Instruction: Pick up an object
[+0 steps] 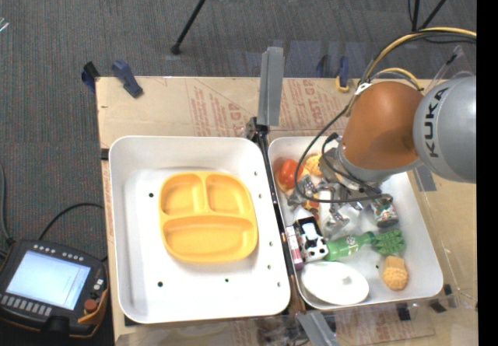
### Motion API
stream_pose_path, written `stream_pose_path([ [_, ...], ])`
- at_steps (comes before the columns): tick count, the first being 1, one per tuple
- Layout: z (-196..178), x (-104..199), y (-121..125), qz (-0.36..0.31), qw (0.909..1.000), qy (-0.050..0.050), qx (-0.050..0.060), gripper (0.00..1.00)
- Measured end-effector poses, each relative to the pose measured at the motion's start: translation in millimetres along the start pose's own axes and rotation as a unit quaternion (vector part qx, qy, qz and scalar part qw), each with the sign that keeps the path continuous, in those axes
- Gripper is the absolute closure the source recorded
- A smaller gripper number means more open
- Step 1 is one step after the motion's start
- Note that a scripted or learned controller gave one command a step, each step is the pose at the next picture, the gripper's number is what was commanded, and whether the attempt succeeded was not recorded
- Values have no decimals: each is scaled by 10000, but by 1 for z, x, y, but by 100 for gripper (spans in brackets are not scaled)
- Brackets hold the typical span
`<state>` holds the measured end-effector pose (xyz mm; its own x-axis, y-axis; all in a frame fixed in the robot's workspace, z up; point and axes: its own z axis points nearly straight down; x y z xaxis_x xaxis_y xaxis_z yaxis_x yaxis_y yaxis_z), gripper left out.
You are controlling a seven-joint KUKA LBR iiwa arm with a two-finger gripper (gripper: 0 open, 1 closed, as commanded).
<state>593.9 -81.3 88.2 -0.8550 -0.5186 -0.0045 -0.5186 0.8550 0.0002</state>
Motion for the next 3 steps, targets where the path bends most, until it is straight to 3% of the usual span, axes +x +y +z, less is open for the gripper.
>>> stream_pose_path([
  [1,-13,-3,-2,-22,10000,-29,42,100],
  [2,-138,-40,9,25,10000,-54,42,100],
  [3,-126,-60,0,-317,9995,1,-3,100],
])
